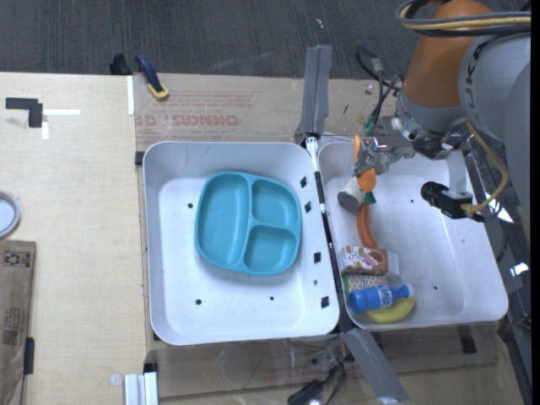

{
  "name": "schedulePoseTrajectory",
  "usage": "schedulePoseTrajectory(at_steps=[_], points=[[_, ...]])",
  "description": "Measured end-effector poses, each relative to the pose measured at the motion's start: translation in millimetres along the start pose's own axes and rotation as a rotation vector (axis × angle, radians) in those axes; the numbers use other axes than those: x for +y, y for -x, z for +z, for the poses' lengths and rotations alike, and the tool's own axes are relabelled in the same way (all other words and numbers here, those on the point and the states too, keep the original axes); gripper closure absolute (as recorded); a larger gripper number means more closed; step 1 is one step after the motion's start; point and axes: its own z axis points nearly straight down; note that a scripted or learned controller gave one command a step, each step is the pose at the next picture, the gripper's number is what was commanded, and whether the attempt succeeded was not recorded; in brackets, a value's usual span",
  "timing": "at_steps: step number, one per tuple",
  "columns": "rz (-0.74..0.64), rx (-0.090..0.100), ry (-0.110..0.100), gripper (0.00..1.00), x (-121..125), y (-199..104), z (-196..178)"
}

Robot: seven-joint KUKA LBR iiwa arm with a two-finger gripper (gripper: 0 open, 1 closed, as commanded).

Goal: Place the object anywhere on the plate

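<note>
Task object unclear by name; candidates all sit in the right bin (456,306). Along its left wall, from the far end toward the near end: a small grey-and-orange item (356,194) directly under the gripper (368,160), a long orange carrot-like piece (364,226), a brown printed carton (366,261), a blue bottle (377,296) lying on its side, and a yellow banana (390,312) touching the bottle at the near edge. Gripper is low over the far left corner of that bin, just above the grey-and-orange item; whether the claw is released or clenched cannot be told at this angle, nor whether it touches the item. The blue plate (249,223), three compartments, lies flat in the middle of the left bin (169,294), well apart from all those items. Arm (472,57) enters from the right, orange band uppermost.
</note>
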Motion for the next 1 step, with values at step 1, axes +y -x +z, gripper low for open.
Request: schedulePoseTrajectory(at_steps=[1], points=[[0.104,0.0,0.0,1.0,-16.1,-72.7,-0.2]])
